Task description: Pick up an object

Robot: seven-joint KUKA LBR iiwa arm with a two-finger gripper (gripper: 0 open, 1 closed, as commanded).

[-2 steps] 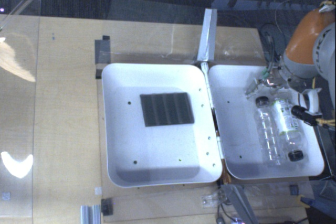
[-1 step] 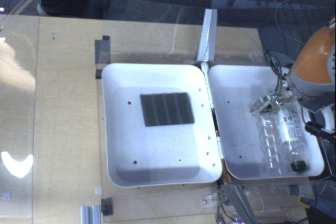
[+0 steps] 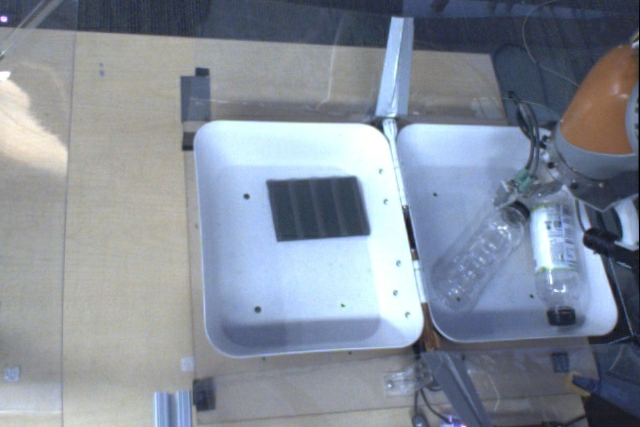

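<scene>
Over the right bin (image 3: 470, 150), tool (image 3: 527, 183) at the neck of a clear bottle (image 3: 478, 255) lying slantwise beside a labelled bottle (image 3: 555, 250); finger state unreadable; best to straddle the neck squarely before closing

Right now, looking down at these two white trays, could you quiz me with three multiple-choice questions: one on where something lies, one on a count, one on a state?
1. Where does the dark ribbed rectangular pad lie?
A. left white bin
B. right white bin
C. bare bench

2. How many clear plastic bottles are in the right bin?
A. one
B. two
C. four

3. How is the clear bottle with the white label and dark cap placed?
A. standing upright
B. lying on its side
C. hanging over the rim

Answers: 1 A, the pad sits mid-floor of the left bin. 2 B, the labelled bottle and an unlabelled ribbed clear bottle lie there. 3 B, its length runs along the bin floor, cap toward the near rim.
</scene>
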